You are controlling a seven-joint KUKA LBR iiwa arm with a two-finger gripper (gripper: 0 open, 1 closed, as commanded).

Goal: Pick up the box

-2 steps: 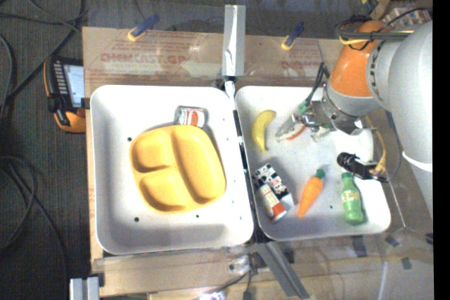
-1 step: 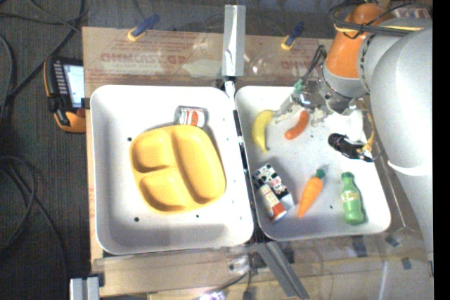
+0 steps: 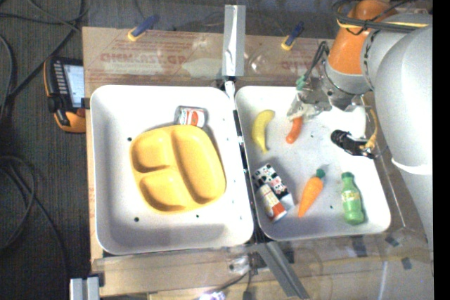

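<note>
We are watching the gripper [image 3: 304, 109] hovering over the right bin [image 3: 380, 221], apparently pinching a small carrot [image 3: 294, 130], though blur is hiding how wide it gapes. The box [image 3: 271, 183], a cow-patterned carton, is lying near the left wall; light, crushable, best taken across its long sides.

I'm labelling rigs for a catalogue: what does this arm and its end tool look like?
The arm is bulky and rounded, light grey, with an orange band above the wrist. Dark cables loop over that band. The gripper is a small, pale metallic unit.
</note>
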